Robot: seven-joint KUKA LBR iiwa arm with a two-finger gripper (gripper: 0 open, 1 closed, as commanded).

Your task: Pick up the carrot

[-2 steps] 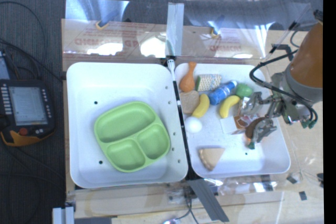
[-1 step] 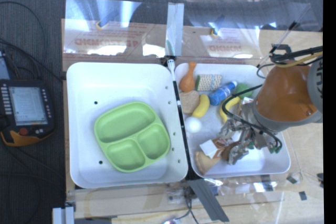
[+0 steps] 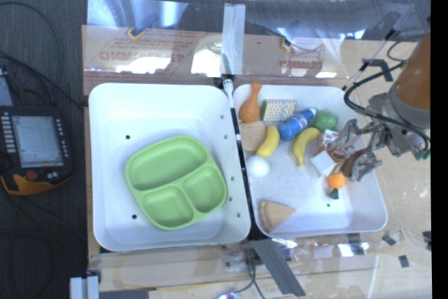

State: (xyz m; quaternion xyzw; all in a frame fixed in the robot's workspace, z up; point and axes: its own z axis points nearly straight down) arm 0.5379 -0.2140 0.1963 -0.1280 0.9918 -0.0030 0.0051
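Bright, soft focus (glare on panels).

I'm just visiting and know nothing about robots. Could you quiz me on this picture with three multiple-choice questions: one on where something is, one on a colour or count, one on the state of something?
1. Where does the green divided plate lie?
A. In the left bin
B. In the right bin
C. On the floor

2. How many yellow bananas lie in the right bin?
A. None
B. Two
C. Five

3. How does the small orange carrot stand with the task?
A. It lies on the green plate
B. It hangs high above the bench
C. It lies on the bin floor beside the gripper

Answers:
1: A, the plate rests on the floor of the left bin.
2: B, one banana lies by the divider and another banana nearer the middle.
3: C, the carrot rests on the white floor just below the gripper.
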